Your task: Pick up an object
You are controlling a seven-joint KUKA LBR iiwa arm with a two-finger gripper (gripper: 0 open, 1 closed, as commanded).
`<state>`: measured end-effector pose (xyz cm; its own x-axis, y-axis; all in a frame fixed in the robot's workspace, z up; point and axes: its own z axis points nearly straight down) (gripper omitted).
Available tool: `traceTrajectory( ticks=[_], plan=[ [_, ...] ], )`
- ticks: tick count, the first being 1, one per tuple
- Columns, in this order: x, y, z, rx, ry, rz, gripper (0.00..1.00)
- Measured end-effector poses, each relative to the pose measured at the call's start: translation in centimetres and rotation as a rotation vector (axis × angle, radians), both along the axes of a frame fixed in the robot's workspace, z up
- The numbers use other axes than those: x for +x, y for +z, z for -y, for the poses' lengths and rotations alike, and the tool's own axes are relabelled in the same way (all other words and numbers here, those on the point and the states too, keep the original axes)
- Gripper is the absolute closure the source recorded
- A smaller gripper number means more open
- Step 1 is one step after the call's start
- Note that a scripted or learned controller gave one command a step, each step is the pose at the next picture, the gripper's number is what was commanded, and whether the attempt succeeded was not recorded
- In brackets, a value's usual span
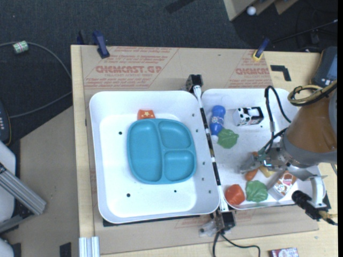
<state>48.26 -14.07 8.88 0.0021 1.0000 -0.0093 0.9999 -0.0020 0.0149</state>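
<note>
You see the pincer (261,161) low in the right shallow white bin (230,96), under the grey arm with the orange band (311,130). How wide it stands you cannot tell. The small orange carrot-shaped toy (257,171) lies just at its tip, slightly toward the near rim, with its long axis about left to right. The green leafy toy (256,190) and the round red-orange ball (234,194) lie nearer the rim.
</note>
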Motion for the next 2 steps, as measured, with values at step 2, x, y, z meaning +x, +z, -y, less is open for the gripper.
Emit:
traceTrajectory(
  ticks=[2],
  plan=[
    [2.3,9.6,-10.2,0.011,0.004,-0.014,1.00]
  ],
)
